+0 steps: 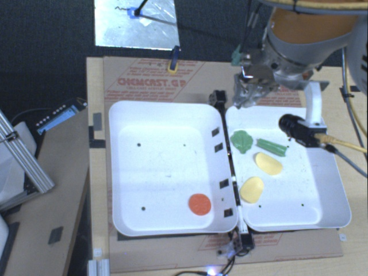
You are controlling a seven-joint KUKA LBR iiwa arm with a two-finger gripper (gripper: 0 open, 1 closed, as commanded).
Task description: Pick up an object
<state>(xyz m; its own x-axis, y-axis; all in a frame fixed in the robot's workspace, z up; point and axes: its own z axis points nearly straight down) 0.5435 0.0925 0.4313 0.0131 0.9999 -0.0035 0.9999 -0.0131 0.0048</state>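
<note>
The end effector (246, 98) hangs over the far left corner of the right bin (330, 197), close to the seam where the two bins meet. Its tip is small, blurred and set against the bin's pale rim, so I cannot tell whether it is released or clenched, and nothing can be made out in its grasp. The arm (310, 16) above it is cut off by the top edge of the view.

Four small things lie in the left half of the right bin, all well clear of the end effector. A green leafy piece (241, 141) lies nearest the seam, and a green elongated piece (270, 146) lies just beside it to the right. Nearer the camera is a yellow oval piece (268, 163), then a second yellow piece (252, 188) close to the seam. Their exact kind is hard to make out.

In the left bin (144, 125), an orange disc (199, 204) lies alone near the front right corner.

Both bins sit on a cardboard sheet (152, 80) with reddish lettering that they partly cover, laid on the worktop (69, 177). A shiny foil sheet (136, 13) lies beyond it.
</note>
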